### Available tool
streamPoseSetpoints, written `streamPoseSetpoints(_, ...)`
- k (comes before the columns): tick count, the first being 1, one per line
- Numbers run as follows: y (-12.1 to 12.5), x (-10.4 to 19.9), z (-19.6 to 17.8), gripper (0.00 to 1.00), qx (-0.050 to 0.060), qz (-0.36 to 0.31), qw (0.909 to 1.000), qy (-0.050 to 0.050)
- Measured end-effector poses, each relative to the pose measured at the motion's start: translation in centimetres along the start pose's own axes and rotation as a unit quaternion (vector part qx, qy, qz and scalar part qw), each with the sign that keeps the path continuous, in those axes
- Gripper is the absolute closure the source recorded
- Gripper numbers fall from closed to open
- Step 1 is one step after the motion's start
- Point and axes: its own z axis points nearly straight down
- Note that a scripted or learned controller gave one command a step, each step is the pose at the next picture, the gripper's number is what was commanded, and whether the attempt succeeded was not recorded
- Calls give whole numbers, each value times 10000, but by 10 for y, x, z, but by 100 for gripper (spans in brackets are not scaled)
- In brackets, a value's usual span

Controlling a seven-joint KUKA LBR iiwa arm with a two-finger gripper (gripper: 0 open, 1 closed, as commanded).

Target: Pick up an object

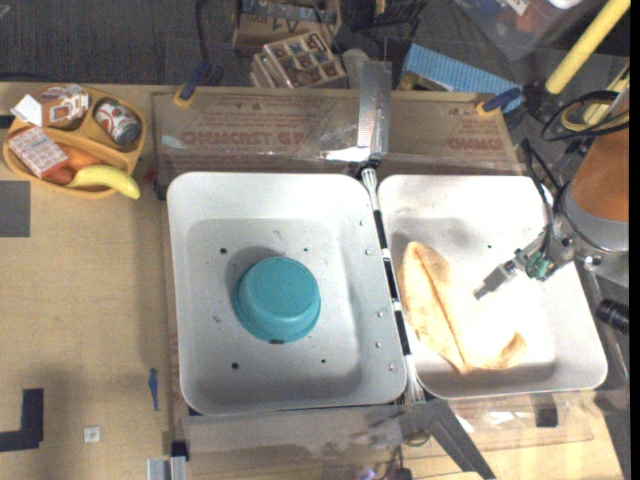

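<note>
Tan, floppy, flatbread-like object (440, 308) lies in the right shallow white plastic bin (570, 368), stretched from near the divider down toward the front, its lower end curled to the right. In the camera view, you see the grey arm with its orange band (600, 193) reaching in from the right, and the end effector (490, 285) hangs over the bin floor just right of the tan piece, apart from it. Nothing shows between its tips; whether it is spread or closed, you cannot tell at this size.

A round teal plastic bowl (278, 299), turned upside down, sits near the middle of the left white bin (200, 218), well apart from the arm. Off on the table's far left corner stands a yellow tray of toy food (70, 143).

By the look of it, you are in the approach step: no grasp is made. The next move calls for bringing the tips down over the tan piece, probably at an edge or fold, since so flat and limp a thing gives little to pinch.
</note>
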Motion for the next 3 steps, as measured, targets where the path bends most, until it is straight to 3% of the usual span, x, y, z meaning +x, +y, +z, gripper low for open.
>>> streamPoseSetpoints(1,-53,-20,101,0,-27,309,9995,-18)
streamPoseSetpoints(2,-53,-21,90,100,-44,330,9994,-22)
streamPoseSetpoints(3,-62,-27,11,100,6,1437,9896,-6)
